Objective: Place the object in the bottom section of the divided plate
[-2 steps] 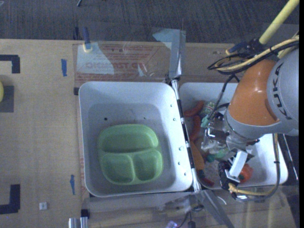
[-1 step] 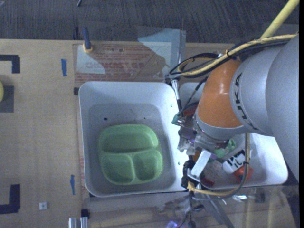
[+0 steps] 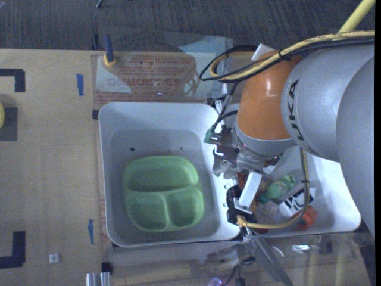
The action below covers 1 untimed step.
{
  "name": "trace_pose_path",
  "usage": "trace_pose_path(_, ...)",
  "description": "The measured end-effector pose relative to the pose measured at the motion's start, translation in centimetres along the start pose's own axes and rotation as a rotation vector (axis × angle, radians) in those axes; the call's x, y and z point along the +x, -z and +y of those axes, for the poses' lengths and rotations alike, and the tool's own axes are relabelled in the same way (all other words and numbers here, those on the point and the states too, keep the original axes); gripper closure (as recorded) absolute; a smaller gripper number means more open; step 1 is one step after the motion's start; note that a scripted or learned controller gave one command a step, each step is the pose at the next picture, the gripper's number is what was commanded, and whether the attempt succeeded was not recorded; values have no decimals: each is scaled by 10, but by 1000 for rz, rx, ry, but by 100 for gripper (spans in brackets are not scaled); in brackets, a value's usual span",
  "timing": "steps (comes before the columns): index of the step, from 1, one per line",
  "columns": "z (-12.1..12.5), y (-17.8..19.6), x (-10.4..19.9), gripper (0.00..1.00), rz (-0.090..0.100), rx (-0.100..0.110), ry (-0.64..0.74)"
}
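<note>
A light green divided plate (image 3: 162, 192) lies in the left white bin (image 3: 113, 159), with one long section on its far side and two smaller sections on its near side. All three sections hold nothing. My gripper (image 3: 228, 165) hangs under the orange-banded wrist, low over the left end of the right bin (image 3: 342, 216), just right of the wall between the bins. The wrist hides most of the gripper. Beside it in the right bin lie a green object (image 3: 277, 189), a white and black item (image 3: 296, 202) and an orange-red piece (image 3: 306, 219).
The big grey arm (image 3: 333, 100) covers most of the right bin. A clear plastic sheet with brown print (image 3: 146, 73) lies beyond the left bin. The wooden bench (image 3: 47, 177) stretches to the left, with black corner marks.
</note>
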State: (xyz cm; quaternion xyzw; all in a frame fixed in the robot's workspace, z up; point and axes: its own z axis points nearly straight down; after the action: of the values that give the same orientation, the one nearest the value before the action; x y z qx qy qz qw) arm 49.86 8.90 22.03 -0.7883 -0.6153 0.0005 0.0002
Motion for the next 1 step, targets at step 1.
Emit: trace_pose_path(1, -5, -75, 82, 100, -2, 5, -213)
